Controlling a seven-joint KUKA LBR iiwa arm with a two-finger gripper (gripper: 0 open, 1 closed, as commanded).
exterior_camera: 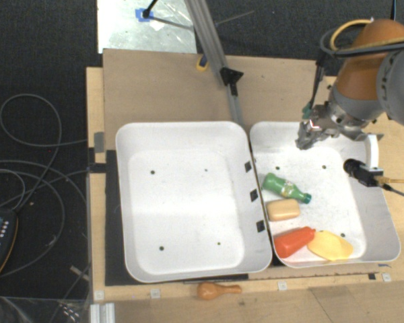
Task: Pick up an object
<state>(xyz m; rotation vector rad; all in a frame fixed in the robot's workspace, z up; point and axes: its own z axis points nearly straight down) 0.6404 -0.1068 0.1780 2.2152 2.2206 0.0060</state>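
Observation:
In the right bin (363, 210) lie a green bottle (285, 187), a tan block (283, 210), a red pepper-like piece (293, 240) and a yellow piece (330, 245), all near the bin's front left. My gripper (308, 138) hangs over the far part of the same bin, well above and behind the green bottle. Nothing shows between its tips.
The left bin (182, 200) sits beside the right one. A small brown pear-shaped thing (217, 289) lies on the bench in front of the bins. A grey pole (212, 42) slants over the bench's back. Cables (34, 153) trail on the floor at left.

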